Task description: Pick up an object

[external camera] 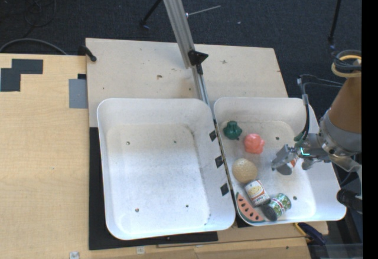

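Camera view, entry one. What sits in the right-hand shallow white bin [266, 107]?

— Six items, all toward its left wall and near edge, likely where they slid or were tipped: a small dark-green knobbly toy [232, 130] near the divider, a pink rounded toy [254, 143] just beside it, a tan bread-like ball [244, 169] below, a red-labelled little can [256, 192], a green-labelled tin [280, 203], and a watermelon-slice toy [248, 209] against the near rim.

Entry two: your gripper?

— My two-finger gripper [286, 162] hangs low over the right bin's middle, right of the pink toy and apart from it. I judge nothing is between the fingers; whether they stand apart or together I cannot tell.

Entry three: the left-hand white bin [153, 169]?

— Bare speckled floor; a place to carry a pick to, I'd judge.
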